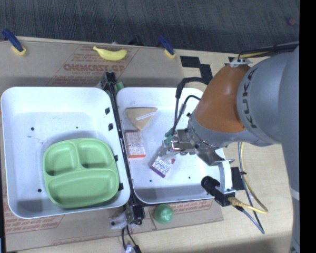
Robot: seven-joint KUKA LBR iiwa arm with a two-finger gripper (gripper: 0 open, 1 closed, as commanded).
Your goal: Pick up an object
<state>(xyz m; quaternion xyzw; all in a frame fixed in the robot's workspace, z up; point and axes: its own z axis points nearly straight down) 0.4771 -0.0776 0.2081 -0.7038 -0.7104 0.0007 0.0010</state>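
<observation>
Over the right bin (147, 196), toward its middle: grey arm (263, 104) with orange band, reaching in from the right edge of the bench (253, 231), gripper (174, 147) low over the bin floor. Fingers' state hidden by the wrist, so cannot tell whether open or closed.

Just beneath and beside the gripper, a small packet (161, 166) with white and purple print, long axis tilted, running from lower left up toward the upper right, upper end at the gripper; touching or merely close, cannot tell.

Elsewhere in the same bin: against the left wall, a flat orange-and-white packet (134, 144), long axis parallel to that wall; near the far wall, a tan wedge-shaped piece (140, 115), point toward the right.

Filling the near half of the left bin (10, 141): a green divided plate (81, 171), lying flat.

Outside the bins: a yellow banana (110, 52) on the cardboard at the far edge, and a green ball (163, 213) at the near edge, just below the right bin's near left corner.
</observation>
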